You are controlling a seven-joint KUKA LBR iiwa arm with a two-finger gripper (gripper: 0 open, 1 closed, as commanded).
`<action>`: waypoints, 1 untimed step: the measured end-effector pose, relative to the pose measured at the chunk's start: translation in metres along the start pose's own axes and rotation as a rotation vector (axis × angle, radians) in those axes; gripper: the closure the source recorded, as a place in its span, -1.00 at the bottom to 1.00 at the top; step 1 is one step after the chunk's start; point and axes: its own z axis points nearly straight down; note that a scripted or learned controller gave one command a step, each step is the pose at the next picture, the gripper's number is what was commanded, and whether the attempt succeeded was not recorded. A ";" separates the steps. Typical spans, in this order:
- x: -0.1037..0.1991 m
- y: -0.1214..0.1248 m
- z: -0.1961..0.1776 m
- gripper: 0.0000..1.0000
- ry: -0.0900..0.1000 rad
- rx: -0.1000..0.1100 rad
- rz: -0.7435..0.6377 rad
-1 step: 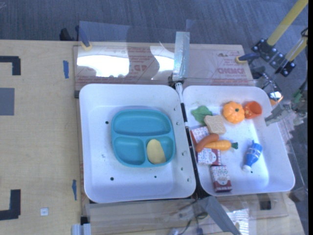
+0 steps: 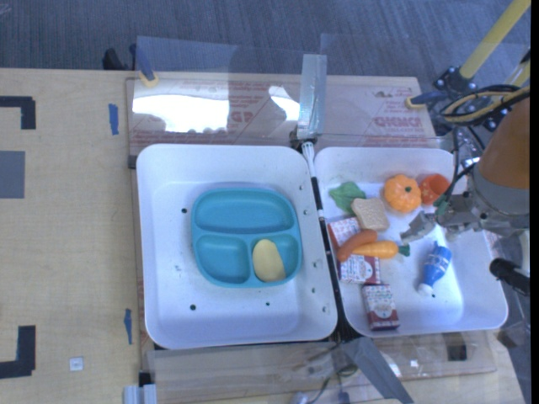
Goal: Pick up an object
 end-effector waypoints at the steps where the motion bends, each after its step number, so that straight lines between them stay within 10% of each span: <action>1: -0.006 -0.030 0.044 -1.00 -0.008 -0.017 -0.003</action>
